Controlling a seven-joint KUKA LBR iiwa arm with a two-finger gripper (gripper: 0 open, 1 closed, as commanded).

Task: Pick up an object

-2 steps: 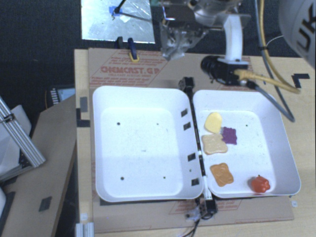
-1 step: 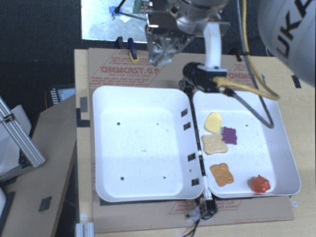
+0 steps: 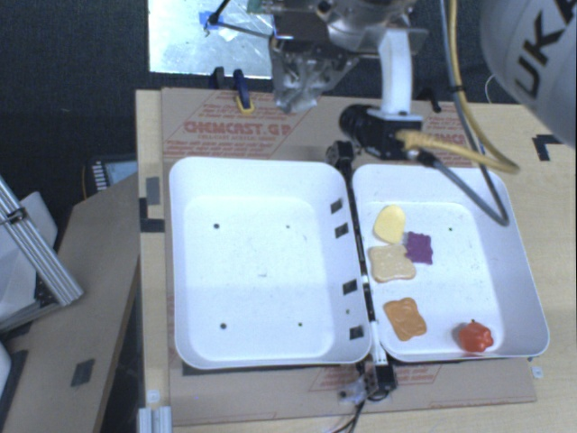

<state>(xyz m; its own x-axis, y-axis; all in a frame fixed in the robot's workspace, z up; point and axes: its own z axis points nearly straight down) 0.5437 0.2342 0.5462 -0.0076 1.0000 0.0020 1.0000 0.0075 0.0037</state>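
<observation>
Overhead slanted view of a wooden desk [image 3: 153, 269] carrying two shallow white plastic bins side by side. The tool [image 3: 296, 87], a metallic assembly at the end of the grey arm, hangs above the far edge of the desk, over the brown cardboard sheet printed with red lettering [image 3: 236, 126], beyond the rim of both bins; it holds no object, and whether it is apart or together cannot be told from this angle. The left bin [image 3: 194, 269] lies below and slightly left of the tool. The right bin [image 3: 514, 269] lies below and to the right of the tool, well apart from it, and contains five small objects: a pale yellow rounded piece [image 3: 389, 224], nearest the tool; a purple ragged-edged piece [image 3: 418, 247] just beside it on the side away from the tool; a beige bread-shaped slice [image 3: 391, 263] touching or nearly touching the purple piece; an orange toast-shaped slice [image 3: 405, 318] farther from the tool, near the divider between the bins; and a red tomato-like object [image 3: 474, 336], farthest from the tool, in the near right corner. A yellow cable [image 3: 455, 152] and a grey hose [image 3: 478, 192] cross the far rim of the right bin, right of the tool.
</observation>
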